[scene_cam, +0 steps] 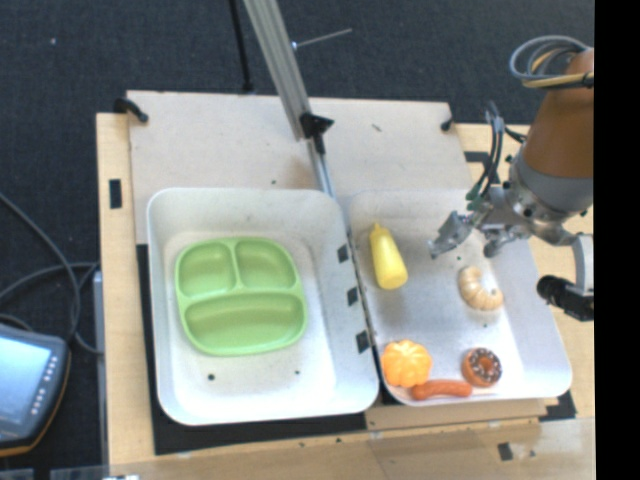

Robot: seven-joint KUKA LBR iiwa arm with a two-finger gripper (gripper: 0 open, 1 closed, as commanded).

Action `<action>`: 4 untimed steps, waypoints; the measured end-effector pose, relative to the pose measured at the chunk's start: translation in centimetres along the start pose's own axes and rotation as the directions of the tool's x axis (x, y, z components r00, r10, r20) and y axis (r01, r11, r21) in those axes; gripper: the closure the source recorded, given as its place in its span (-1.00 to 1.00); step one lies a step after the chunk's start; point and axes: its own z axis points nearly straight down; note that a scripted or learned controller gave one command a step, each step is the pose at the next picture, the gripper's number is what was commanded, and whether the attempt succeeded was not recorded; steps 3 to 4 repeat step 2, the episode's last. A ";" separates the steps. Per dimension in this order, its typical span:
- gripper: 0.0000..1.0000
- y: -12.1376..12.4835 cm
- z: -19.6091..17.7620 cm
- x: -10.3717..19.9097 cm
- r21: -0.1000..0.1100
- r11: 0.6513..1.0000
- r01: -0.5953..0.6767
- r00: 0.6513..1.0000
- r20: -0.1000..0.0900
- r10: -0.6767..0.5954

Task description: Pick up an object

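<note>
The left bin [165, 268] holds 1 green divided plate [240, 294] with 3 compartments, lying flat near its middle. The right bin [535, 353] holds 5 toy foods: a yellow squash-like piece [387, 257] near the bin's left wall, a pale croissant-shaped pastry [481, 289] toward the right, an orange pumpkin [406, 362] at the front edge, a carrot [441, 390] touching the pumpkin's lower side, and a chocolate doughnut [482, 366] just right of them.

The gripper [468, 236] hangs over the right bin's upper part, between the squash and the pastry, above and apart from both. Whether its fingers are apart or together cannot be told, and nothing is seen between them.

Both bins sit side by side on a pale wooden bench [220, 138]. A slanted metal pole [283, 58] crosses the bench top from above. Dark carpet [100, 28] surrounds the bench, with cables trailing at left and a grey-and-orange handheld pendant [28, 383] in the lower left corner.
</note>
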 end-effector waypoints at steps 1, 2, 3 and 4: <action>-1.00 -1.8 -5.1 0.0 -0.009 1.000 0.002 1.000 0.002 -0.002; -1.00 -6.1 -0.2 -8.3 0.000 1.000 -0.007 1.000 0.004 0.007; -1.00 -6.1 -0.2 -8.3 0.000 1.000 -0.007 1.000 0.004 0.007; -1.00 -6.1 -0.2 -8.3 0.000 1.000 -0.007 1.000 0.004 0.007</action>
